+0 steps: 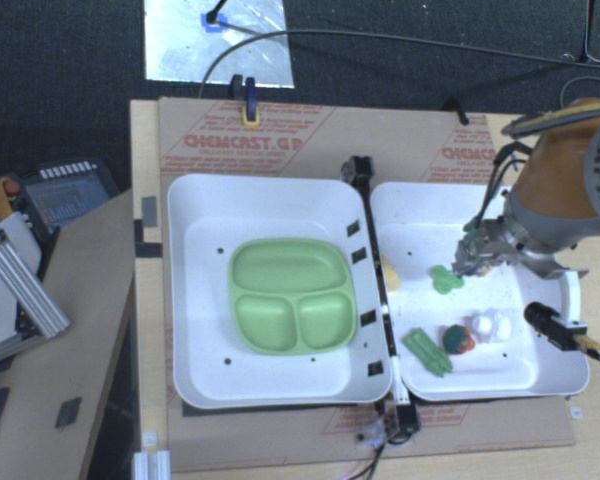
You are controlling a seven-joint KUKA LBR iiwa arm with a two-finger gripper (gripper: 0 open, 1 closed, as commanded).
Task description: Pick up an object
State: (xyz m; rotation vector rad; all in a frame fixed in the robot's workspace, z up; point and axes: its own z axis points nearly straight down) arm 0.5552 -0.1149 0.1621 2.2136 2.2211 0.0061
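In the right bin (540, 378), my gripper (470, 260) hangs low over the floor, just right of and above a small light-green piece (445, 281). Whether it touches that piece I cannot tell. Nearer the front edge lie a long green vegetable-like piece (426, 353), a round green and red object (458, 339) and a small white object (491, 325). A yellow bit (389, 274) sits against the bin's left wall.
The left bin (195, 218) holds a green divided plate (288, 295) with three compartments. A black divider with clips (370, 258) runs between the two bins. The grey and orange arm (570, 183) reaches in over the right bin's back right corner.
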